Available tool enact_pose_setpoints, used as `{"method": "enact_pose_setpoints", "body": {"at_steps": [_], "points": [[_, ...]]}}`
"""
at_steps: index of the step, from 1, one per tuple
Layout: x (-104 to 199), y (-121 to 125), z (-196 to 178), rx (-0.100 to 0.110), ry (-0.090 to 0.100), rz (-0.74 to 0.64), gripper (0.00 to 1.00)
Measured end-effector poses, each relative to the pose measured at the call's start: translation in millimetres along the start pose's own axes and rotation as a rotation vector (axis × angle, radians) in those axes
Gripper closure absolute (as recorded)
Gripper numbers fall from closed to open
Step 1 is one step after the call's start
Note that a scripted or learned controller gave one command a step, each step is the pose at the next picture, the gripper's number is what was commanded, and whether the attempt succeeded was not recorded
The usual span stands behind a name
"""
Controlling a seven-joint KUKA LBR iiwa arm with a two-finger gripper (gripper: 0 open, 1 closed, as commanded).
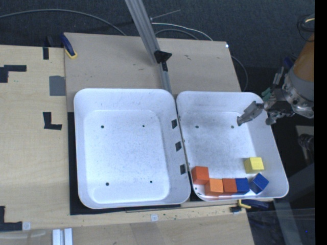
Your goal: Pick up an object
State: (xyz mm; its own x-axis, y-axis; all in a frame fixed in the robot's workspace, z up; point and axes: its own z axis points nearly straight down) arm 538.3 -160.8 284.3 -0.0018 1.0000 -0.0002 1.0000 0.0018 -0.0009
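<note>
where the arm enters from the right, the pincer (258, 112) hangs over the right bin's (214, 137) upper right rim, one dark finger slanting down to the left; whether it is open or closed cannot be told, and nothing shows between its tips; the blocks sit well apart from it in the bin's near corner: an orange block (200, 174), a lighter orange block (216, 186), a red-orange block (229, 185), two blue blocks (259, 181), a yellow block (254, 164) just above; left bin (82, 137) beside it on the counter (30, 152).
</note>
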Motion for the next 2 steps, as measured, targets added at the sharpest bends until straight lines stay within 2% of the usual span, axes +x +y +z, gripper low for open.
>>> {"method": "enact_pose_setpoints", "body": {"at_steps": [1, 2], "points": [[23, -46, -50, -0.004, 0.001, -0.001, 0.0], [15, -51, -61, -0.002, 0.0, 0.0, 0.0]]}}
